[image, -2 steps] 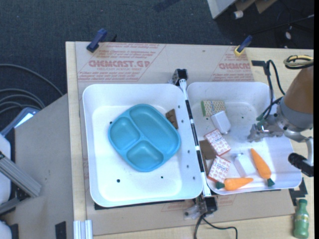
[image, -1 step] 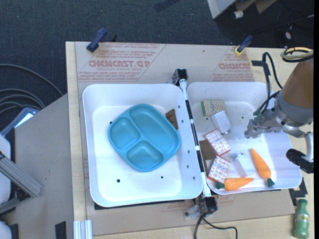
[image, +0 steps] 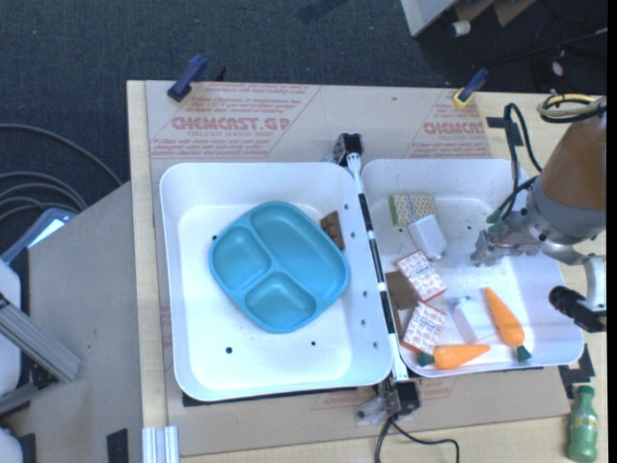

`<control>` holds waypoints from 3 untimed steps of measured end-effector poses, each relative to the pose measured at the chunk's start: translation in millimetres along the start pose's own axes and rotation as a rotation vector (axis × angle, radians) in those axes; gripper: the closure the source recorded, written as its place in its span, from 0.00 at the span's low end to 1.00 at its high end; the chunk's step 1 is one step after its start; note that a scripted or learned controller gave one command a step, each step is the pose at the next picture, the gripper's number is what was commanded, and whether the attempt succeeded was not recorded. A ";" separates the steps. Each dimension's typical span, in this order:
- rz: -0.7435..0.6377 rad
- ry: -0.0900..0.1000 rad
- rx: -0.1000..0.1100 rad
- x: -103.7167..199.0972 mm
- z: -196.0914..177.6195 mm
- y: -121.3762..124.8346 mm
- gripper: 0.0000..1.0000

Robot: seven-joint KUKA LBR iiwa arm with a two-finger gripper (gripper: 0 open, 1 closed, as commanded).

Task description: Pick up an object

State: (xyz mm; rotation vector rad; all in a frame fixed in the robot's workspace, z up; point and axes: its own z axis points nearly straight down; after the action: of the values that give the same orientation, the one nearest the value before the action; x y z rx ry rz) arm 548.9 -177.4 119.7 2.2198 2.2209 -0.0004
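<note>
The right bin holds several small items. A green-patterned packet lies at its back, with a pale grey block just in front of it. Two red-and-white cartons sit by the bin's left wall. One toy carrot lies toward the right, another carrot along the front wall, and a small grey piece rests between them. My gripper hangs low in the bin's middle right, right of the grey block and above the upright carrot, touching none of them that I can see.
The left bin holds a blue divided plate with a small brown item at its back right edge. A green bottle stands outside the bins at the front right. The arm's orange band rises over the right bin's right side.
</note>
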 end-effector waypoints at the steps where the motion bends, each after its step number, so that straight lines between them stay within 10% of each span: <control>1: -0.001 0.000 0.000 -6.3 11.8 13.8 1.00; 2: -0.001 0.000 -0.001 -0.6 -31.7 11.4 1.00; 3: 0.001 0.002 0.004 -26.5 0.4 7.0 1.00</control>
State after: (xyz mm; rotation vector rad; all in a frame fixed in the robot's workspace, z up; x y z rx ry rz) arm 555.9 -203.9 119.3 2.2240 2.2226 -0.0020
